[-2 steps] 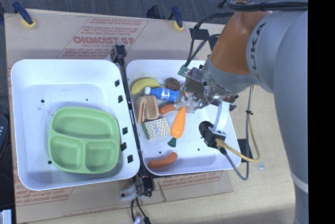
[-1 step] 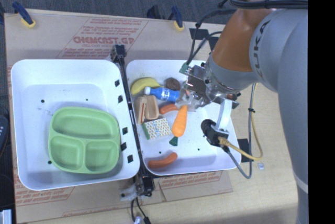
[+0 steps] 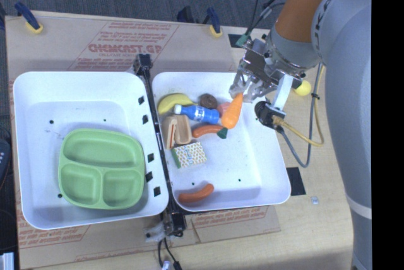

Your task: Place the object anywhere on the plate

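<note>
A green plate (image 3: 101, 168) with three compartments lies in the left white bin (image 3: 31, 98). My gripper (image 3: 243, 92) hangs over the upper right part of the right bin (image 3: 265, 161). It is shut on the top end of an orange carrot (image 3: 232, 112). The carrot dangles tilted below the fingers, its lower end just above a blue and white bottle (image 3: 199, 113). The plate lies far to the left of the gripper, across the divider between the bins.
The right bin also holds a banana (image 3: 172, 100), a brown piece (image 3: 207, 100), a second orange vegetable (image 3: 205, 131), a sandwich-like toy (image 3: 177, 131), a checkered block (image 3: 189, 154) and a sausage (image 3: 196, 193). A yellow ball (image 3: 303, 88) sits by the wrist.
</note>
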Available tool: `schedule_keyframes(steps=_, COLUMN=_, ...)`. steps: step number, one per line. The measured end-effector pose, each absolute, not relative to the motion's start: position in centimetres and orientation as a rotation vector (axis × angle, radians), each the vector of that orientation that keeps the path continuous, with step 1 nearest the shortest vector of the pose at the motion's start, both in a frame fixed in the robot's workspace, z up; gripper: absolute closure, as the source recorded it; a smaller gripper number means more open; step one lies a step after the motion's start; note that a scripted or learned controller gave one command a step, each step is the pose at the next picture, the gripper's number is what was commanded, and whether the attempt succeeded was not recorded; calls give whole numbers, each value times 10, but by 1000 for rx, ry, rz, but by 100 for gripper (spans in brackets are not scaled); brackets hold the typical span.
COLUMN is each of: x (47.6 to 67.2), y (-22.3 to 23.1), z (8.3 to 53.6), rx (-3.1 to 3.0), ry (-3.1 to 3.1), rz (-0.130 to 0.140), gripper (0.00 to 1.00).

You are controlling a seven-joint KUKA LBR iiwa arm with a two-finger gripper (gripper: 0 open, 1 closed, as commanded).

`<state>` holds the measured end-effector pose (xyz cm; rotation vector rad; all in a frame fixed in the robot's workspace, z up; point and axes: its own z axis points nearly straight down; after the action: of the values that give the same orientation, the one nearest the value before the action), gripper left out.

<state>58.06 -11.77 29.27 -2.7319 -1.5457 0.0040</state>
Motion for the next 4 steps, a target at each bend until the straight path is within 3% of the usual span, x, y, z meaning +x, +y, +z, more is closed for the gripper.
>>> schedule_keyframes(steps=4, x=581, y=-114, z=331, rx=-2695, ry=-1586, rz=26, gripper=100)
